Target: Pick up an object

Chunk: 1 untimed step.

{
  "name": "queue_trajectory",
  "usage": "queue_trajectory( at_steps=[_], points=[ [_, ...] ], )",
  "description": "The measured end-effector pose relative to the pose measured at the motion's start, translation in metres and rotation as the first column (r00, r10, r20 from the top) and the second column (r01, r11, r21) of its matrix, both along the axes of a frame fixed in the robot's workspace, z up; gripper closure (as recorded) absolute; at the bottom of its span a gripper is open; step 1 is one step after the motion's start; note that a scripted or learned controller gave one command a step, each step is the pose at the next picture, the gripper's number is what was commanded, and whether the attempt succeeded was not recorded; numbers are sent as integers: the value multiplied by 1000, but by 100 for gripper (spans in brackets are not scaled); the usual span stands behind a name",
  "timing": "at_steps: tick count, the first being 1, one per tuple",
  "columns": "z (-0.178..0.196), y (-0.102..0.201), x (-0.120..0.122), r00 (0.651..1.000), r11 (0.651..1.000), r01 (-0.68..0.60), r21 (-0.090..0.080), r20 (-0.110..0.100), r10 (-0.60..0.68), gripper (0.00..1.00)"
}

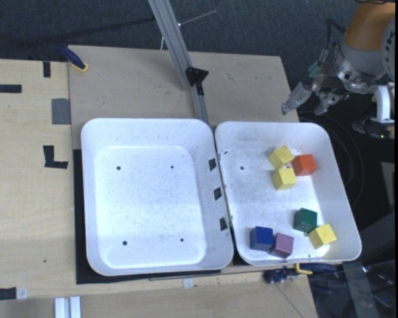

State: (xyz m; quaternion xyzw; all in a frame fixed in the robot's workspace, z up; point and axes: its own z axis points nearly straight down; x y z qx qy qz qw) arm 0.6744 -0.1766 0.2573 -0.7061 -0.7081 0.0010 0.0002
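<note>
From above, the gripper (pixel 313 100) is hanging off the far right corner of the right bin (pixel 331 177) — whether its claw is spread or pressed together I cannot tell — while three yellow, one orange, green, blue and purple blocks are sitting inside that bin.

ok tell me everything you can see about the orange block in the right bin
The orange block is a small cube, matte and plain-faced, perhaps painted wood. It sits slightly turned on the floor of the right bin, in the far right part, near the wall. Its left side touches or nearly touches a yellow block; a second yellow block lies just in front. The gripper is outside the bin, well clear of it.
</note>
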Motion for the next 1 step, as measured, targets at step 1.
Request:
queue_trajectory(
  at_steps=[1],
  points=[
    [0,0,0,1000,1000,0,-1,0,0,0]
  ],
)
